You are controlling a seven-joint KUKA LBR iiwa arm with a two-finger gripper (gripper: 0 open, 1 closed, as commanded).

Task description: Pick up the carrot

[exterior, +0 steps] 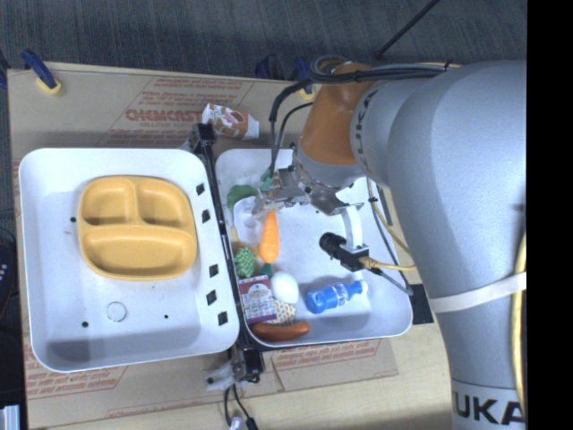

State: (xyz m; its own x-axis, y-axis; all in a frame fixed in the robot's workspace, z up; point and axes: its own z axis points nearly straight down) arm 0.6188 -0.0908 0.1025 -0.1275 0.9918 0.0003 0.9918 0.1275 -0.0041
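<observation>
We see the carrot (268,237) in the right bin (394,316), left of the frame's centre. It lies lengthwise up and down the frame, near the bin's left wall. The gripper (271,200) sits right at the carrot's upper end. The wrist covers it from above, so we cannot tell whether it is open, closed or gripping.

To the carrot's right there is a strip of bare white floor. The arm overhangs the bin's upper right part.

The left side is tighter. A green bumpy thing (244,261) sits just beside the carrot's lower end, and a green leafy piece (240,194) lies near its upper end by the wall.

Below the carrot, an egg (285,287) lies close by, touching a red box (257,298). A blue bottle (333,296) lies to the egg's right. A sausage (280,331) rests along the bin's lower rim.

The left bin (54,330) holds a yellow plate (139,225) in its upper half, and its lower floor is bare. A small packet (228,121) lies outside the bins, above where they meet.
</observation>
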